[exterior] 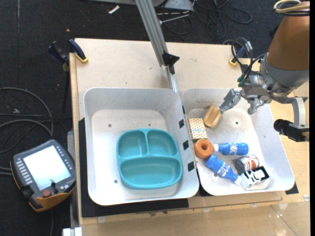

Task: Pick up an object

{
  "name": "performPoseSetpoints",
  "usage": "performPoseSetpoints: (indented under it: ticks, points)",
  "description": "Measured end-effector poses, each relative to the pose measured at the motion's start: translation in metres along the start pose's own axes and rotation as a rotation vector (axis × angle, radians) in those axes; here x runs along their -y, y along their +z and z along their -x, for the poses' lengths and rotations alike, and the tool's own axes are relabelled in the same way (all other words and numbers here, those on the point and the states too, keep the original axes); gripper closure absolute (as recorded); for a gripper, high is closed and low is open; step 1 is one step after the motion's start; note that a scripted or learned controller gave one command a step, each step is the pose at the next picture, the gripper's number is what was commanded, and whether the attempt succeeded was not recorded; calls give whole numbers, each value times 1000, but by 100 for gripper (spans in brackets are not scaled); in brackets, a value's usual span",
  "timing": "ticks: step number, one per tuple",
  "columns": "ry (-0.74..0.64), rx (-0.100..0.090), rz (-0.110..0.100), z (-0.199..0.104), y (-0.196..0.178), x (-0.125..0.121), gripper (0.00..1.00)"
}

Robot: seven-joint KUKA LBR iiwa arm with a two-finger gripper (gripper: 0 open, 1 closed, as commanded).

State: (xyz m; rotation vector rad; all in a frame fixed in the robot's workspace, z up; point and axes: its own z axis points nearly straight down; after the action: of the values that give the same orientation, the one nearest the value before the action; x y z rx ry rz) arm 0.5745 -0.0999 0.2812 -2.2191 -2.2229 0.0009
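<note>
Left bin (98, 112): teal divided tray (147, 159), nothing loose. Right bin (275, 146): patterned card (197, 128) at left wall, tan block (212, 116) beside it, orange ring (203, 148), two blue bottles (224, 159), dark packet (252, 170) toward near corner. Claw (244, 101) over bin's far right, fingers splayed apart, nothing between them. Likely target: tan block, down and left of claw, nearest to left fingertip, long axis slanting toward claw. Judged: approach stage, grasp not yet made.
</note>
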Motion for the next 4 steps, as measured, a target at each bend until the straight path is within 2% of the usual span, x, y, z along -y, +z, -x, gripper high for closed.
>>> performPoseSetpoints:
  ticks: [1, 2, 3, 4]
  points:
    - [1, 0, 0, 0, 0, 0, 0]
    - [1, 0, -5, -1, 59, -8, 0]
    - [3, 0, -5, 7, 108, -3, 0]
    - [0, -1, -5, 1, 158, -10, 0]
